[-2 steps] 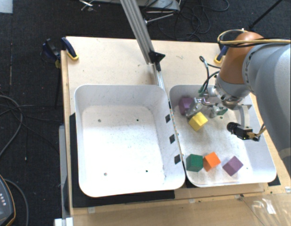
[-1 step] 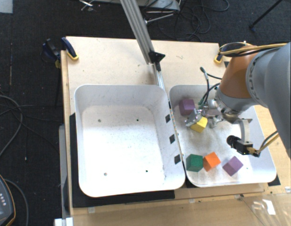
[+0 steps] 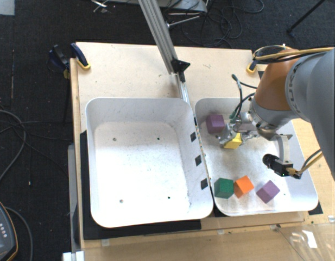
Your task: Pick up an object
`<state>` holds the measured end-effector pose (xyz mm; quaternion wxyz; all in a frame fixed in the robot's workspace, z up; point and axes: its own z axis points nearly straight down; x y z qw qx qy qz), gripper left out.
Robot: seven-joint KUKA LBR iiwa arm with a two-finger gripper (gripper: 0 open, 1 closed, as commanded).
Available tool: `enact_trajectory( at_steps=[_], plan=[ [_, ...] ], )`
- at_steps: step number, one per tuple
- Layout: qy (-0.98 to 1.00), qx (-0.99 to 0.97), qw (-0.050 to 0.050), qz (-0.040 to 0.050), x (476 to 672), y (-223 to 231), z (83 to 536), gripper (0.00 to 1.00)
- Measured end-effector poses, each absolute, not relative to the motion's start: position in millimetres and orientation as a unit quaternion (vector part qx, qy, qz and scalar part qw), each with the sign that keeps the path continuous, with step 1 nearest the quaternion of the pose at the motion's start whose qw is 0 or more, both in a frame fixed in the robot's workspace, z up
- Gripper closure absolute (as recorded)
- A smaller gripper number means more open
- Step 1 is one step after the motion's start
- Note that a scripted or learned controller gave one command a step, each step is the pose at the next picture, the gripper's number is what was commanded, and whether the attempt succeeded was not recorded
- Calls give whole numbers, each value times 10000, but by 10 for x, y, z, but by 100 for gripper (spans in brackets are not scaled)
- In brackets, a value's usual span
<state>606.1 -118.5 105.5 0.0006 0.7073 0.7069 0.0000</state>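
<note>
The gripper hung low over the right bin, its metal fingers closed around a small yellow block, which showed between and just under the tips. The block sat in the upper middle of that bin, and whether it was lifted clear of the floor could not be told. Just to its left and a little further back lay a purple cube, close to the fingers but apart from them.

Along the near side of the same bin three more blocks lay in a row: a green cube, an orange cube touching it or nearly so, and a second purple cube a short way to the right. A black fitting on the arm's cabling hung above the bin's right part.

The left bin lay beside it, the two rims meeting along the middle divide. The arm, grey with its orange band, covered the right bin's far right corner. Open floor remained between the yellow block and the near row, and the bench beyond the bins was bare board.
</note>
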Motion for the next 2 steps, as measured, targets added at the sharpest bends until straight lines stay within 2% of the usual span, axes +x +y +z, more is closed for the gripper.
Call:
enact_trajectory(
  at_steps=[1,2],
  plan=[
    [7101,7040,30,41,6412,-443,2003,100],
    [7106,7036,-8,15,6437,312,2052,100]
  ],
)
